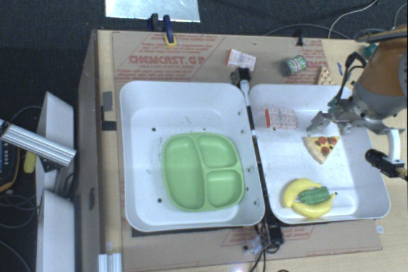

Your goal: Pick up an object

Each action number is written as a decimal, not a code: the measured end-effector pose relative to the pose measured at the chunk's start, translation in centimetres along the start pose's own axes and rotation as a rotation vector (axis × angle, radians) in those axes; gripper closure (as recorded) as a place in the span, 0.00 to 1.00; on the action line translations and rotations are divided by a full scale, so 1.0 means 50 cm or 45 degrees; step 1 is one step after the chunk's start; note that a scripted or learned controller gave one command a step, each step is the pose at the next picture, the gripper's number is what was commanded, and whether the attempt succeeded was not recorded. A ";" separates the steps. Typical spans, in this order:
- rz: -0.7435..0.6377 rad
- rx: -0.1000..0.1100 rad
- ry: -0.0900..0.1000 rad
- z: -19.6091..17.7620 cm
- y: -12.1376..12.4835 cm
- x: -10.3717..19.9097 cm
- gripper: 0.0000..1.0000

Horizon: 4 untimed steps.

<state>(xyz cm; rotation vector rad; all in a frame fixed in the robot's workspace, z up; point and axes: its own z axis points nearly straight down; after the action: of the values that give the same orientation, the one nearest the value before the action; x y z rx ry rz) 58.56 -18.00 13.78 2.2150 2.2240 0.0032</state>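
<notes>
In the right bin (pixel 357 207) lie a toy pizza slice (pixel 322 147), a yellow banana (pixel 299 193) with a green vegetable (pixel 315 195) resting on it, and a small red-and-white packet (pixel 280 117). My gripper (pixel 326 127) hangs at the far right part of this bin, just beyond the pizza slice's far edge. It is open, with nothing between its fingers. The grey arm with its orange band (pixel 386 70) reaches in from the right.
The left bin (pixel 137 137) holds a green divided plate (pixel 203 171). On the cardboard behind the bins sit a small green can (pixel 295 64), a white wrapper (pixel 241 59) and a cracker-like piece (pixel 324 76). Cables run along the right side.
</notes>
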 end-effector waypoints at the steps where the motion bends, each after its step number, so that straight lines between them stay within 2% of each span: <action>1: 0.003 0.004 0.000 0.060 -0.040 -0.001 0.00; 2: 0.004 0.001 -0.001 0.042 -0.024 -0.051 0.00; 3: 0.000 -0.001 0.001 -0.042 0.024 0.066 0.00; 4: 0.002 0.002 -0.001 -0.019 -0.036 -0.054 0.00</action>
<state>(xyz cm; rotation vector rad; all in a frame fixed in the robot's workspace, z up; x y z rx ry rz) 56.76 -20.68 14.74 2.2174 2.2227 0.0009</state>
